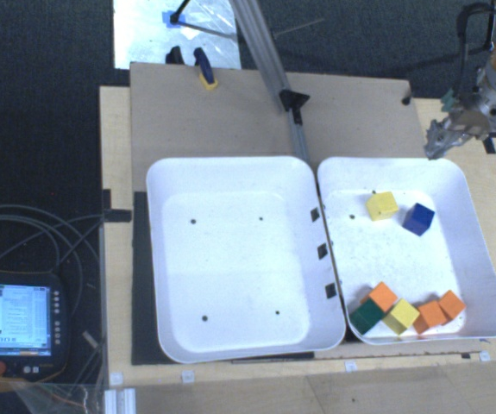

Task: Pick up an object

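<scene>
Nearest the camera, along the front wall of the right-hand shallow white plastic bin (480, 257), five small matte cubes sit packed together: a dark green cube (367, 316), an orange cube (383, 297) just behind it, a pale yellow cube (399, 316), then two more orange blocks (432, 315) and (451, 304) close to the front right corner. They touch or nearly touch, so a grasp there would likely crowd the neighbours.

Farther back in the same bin, a second yellow cube (382, 205) and a blue cube (418, 218) lie near each other but apart, each with bare bin floor around it. These look like the easier picks. Cubes have no long axis, so approach angle matters little; both sit slightly skewed to the bin walls.

The left-hand white bin (157, 231) is smooth with a few dark dots on its floor.

Farthest, the metal two-finger gripper (442, 141) hangs above the bin's back right rim, over the tan board. Whether its jaws are spread or pressed together cannot be told from this blurred view. From it, the blue cube lies nearest, toward the camera and slightly left; the yellow one lies further left
</scene>
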You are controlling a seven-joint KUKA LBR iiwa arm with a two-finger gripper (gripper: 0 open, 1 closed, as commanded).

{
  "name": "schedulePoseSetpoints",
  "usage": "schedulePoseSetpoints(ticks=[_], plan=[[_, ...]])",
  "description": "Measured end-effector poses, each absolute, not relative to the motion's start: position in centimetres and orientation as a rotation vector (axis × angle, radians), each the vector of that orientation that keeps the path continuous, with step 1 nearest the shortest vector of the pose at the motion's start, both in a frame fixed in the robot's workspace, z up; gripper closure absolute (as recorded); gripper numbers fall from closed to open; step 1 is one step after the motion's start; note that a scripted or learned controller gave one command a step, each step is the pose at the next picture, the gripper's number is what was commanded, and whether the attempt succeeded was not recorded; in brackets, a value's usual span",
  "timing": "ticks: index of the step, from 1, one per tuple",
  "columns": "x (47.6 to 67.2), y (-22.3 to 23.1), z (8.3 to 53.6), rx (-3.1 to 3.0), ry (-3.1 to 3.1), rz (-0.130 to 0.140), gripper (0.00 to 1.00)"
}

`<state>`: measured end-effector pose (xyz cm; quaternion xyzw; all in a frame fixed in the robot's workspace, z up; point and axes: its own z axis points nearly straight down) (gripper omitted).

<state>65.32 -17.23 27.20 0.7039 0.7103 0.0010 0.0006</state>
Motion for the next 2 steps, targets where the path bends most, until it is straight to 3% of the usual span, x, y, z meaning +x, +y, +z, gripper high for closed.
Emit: schedulePoseSetpoints(ticks=[2], plan=[[65.3, -6.6, 26.5, 2.210, 2.234, 0.003, 1.00]])
